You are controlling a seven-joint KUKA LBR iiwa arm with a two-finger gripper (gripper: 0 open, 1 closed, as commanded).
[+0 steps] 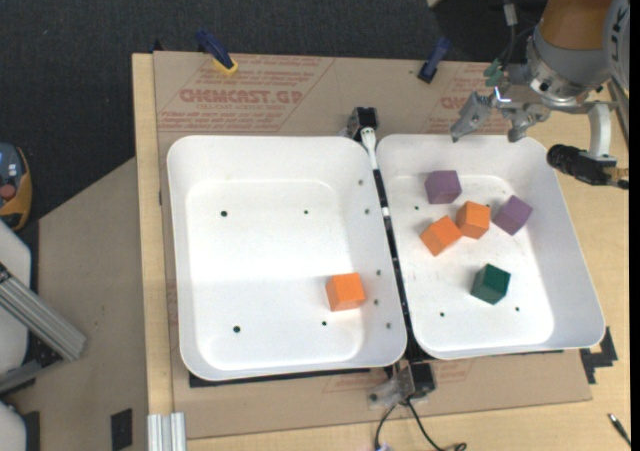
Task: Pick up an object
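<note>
Two white bins are sitting side by side on a cardboard-topped bench, and the gripper (497,119) is hanging spread open, holding nothing, over the right bin's (570,289) far rim at about one o'clock. Risk is lying in the crowding: two orange cubes (458,227) are touching between two purple cubes (443,186), so a finger descending there is likely landing on a neighbour, while the green cube (491,282) at five o'clock is standing apart; being cubes, none is showing a long axis, only corners turned askew

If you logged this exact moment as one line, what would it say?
gripper: open, above right bin's far rim, holding nothing | right bin: five blocks | left bin: orange block
</note>
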